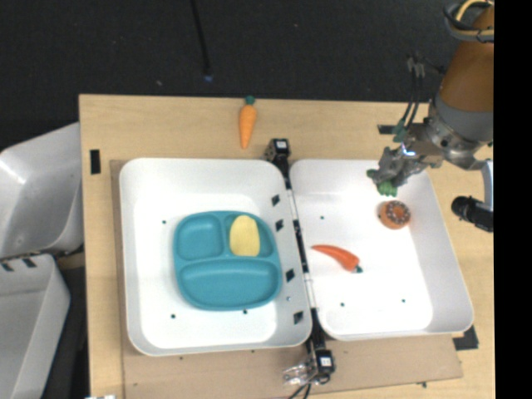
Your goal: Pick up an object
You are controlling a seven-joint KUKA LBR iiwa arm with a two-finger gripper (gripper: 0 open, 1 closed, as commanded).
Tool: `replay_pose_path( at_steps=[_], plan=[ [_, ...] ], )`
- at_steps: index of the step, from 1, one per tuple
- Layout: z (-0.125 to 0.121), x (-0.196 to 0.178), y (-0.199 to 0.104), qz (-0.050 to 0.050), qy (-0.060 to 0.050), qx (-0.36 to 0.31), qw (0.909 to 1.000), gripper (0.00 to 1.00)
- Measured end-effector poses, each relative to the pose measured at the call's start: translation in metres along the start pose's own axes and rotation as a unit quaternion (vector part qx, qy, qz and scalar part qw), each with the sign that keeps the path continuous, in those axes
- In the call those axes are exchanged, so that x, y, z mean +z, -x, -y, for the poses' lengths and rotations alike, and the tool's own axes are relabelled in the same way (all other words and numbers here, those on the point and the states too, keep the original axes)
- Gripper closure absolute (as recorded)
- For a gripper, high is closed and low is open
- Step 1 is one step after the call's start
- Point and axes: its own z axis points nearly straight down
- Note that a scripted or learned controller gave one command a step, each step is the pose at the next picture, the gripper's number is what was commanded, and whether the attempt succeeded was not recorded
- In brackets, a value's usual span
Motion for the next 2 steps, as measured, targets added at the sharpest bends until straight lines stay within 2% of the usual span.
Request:
replay_pose_path(
  at_steps=[1, 2],
  plan=[
    [0.010, 0.016, -0.047, -0.001, -0.004, -0.001, 1.0000, 1.00],
    [0.019, 0.017, -0.088, -0.002, -0.004, -0.002, 1.0000, 1.00]
  ],
)
